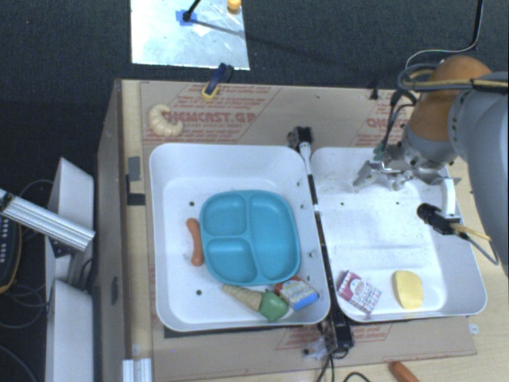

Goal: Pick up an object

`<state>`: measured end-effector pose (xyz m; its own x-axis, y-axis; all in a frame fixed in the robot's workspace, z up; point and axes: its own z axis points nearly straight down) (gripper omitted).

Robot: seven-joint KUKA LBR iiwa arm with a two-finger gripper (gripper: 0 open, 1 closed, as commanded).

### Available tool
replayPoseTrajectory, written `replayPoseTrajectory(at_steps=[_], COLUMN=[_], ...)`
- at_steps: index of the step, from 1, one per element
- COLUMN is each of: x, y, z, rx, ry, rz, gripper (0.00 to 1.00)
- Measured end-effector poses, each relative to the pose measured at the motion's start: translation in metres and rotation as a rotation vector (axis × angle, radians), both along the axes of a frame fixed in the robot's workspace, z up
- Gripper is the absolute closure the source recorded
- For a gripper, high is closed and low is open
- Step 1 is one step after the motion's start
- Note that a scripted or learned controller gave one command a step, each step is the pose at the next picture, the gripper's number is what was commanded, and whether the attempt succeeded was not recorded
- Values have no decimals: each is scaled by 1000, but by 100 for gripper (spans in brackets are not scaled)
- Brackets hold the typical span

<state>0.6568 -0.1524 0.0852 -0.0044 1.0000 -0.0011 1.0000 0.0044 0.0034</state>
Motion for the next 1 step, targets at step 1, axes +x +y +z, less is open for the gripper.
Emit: replayPoseTrajectory(at_steps=[1], x=[1], y=[0], z=[11], rx=[-1], ry=[-3], rz=[3], gripper=[100])
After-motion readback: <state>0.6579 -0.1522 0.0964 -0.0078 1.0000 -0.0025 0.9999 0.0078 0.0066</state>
